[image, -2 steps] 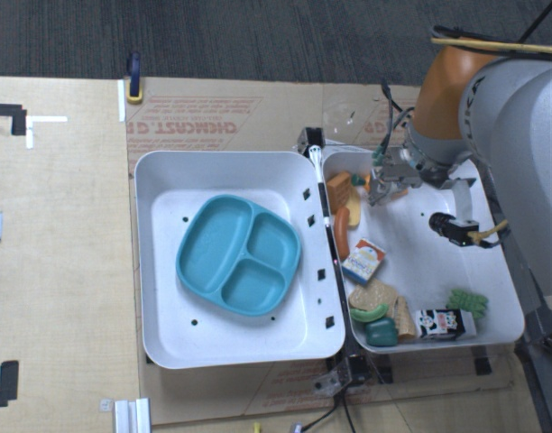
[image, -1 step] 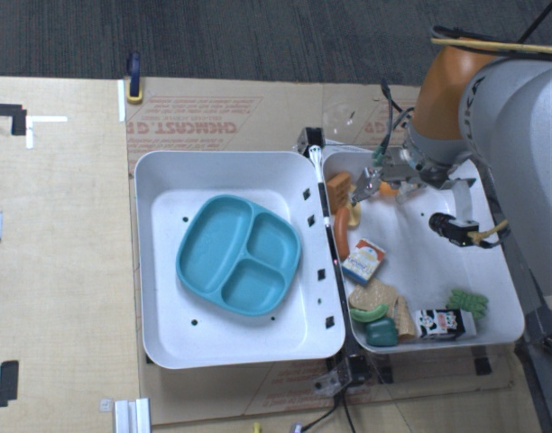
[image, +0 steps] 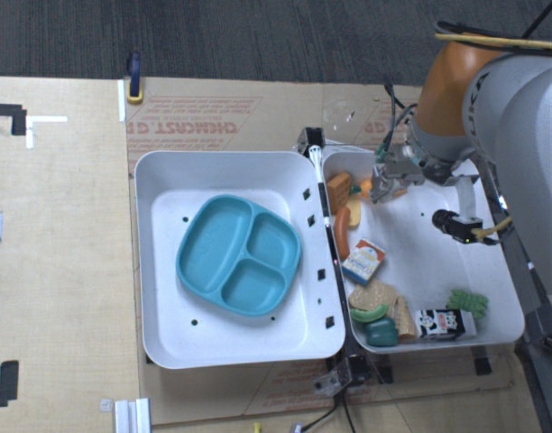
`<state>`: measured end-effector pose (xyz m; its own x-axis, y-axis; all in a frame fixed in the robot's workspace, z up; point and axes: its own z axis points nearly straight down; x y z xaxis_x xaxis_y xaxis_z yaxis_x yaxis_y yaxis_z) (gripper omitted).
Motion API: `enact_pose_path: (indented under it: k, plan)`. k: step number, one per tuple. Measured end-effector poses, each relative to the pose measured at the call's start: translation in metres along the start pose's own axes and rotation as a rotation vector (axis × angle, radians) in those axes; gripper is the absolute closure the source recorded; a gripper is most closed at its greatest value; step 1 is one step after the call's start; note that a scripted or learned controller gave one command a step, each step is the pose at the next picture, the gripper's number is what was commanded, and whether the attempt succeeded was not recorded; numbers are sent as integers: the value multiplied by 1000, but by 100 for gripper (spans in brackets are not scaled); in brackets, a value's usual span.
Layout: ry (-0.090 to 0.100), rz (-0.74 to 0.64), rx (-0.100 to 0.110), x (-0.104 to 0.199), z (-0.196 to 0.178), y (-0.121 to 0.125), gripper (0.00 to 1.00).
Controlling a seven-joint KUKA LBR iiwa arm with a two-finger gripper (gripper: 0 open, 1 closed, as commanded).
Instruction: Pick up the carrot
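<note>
The carrot (image: pixel 354 213) is a short orange piece lying near the left wall of the right bin (image: pixel 456 260), toward its far end. An orange block (image: pixel 337 186) sits just beyond it and a reddish stick (image: pixel 342 231) lies beside it. My gripper (image: pixel 384 186) hangs low over the far left corner of the right bin, a little right of and beyond the carrot. A small orange bit shows at its left edge; I cannot make out what it is. Nothing is clearly seen held.
A blue three-part plate (image: pixel 240 253) fills the left bin (image: pixel 159 332). Nearer in the right bin lie a small carton (image: pixel 363 262), a bread slice (image: pixel 372 296), a teal piece (image: pixel 381 333), a cow-print carton (image: pixel 439 323) and a green leafy toy (image: pixel 469 300). The arm covers the bin's right side.
</note>
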<state>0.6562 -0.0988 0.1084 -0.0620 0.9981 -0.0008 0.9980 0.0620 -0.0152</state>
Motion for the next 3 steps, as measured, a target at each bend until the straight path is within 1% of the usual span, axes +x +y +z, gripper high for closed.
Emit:
enact_pose_path:
  k: [1,2,3]
  plan:
    - [-1,-63,-12,4,18,-29,100]
    - [-1,-63,-13,3,17,-29,0]
    - [0,136,-15,-13,16,3,0]
